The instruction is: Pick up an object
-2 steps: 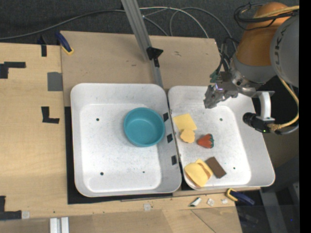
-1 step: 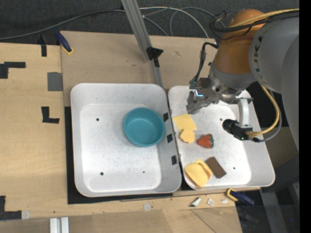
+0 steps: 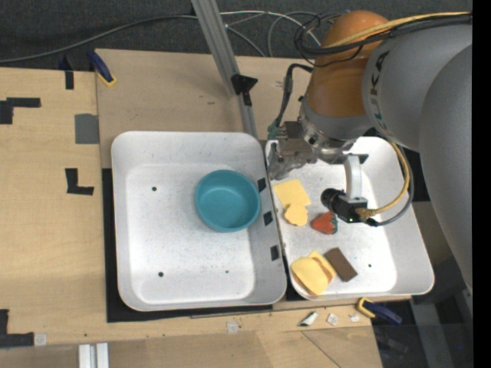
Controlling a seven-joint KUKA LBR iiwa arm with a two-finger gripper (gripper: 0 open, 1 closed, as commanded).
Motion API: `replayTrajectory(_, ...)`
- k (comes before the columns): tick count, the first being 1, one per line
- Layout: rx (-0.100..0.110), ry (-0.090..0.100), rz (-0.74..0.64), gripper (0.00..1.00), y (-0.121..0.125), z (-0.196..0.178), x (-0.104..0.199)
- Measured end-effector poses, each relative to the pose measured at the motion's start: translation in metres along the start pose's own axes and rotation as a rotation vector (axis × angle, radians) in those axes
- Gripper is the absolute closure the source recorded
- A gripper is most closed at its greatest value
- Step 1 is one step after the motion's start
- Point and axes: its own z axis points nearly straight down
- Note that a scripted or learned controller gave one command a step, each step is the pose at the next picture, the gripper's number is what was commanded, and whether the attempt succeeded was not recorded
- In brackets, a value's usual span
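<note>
Arm w/ orange band reaches in from right, over the right bin point(image 3: 399, 278). Gripper point(image 3: 291, 159) sits low at that bin's upper-left corner, just above a yellow slab point(image 3: 291, 193); can't tell whether it's closed or apart, nothing visibly clamped. Below the slab: a smaller yellow piece point(image 3: 296, 215), red item point(image 3: 324, 222) near the middle, then a yellow block point(image 3: 311, 274) touching a brown bar point(image 3: 341, 264) at the front. Left bin point(image 3: 146, 175) holds a teal bowl point(image 3: 226, 199), upright, toward its right side.
</note>
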Motion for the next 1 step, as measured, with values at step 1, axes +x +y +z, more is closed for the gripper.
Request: replayTrajectory(1,0.003,-0.001,0.001,1.00,-0.0105,0.0142,0.0532)
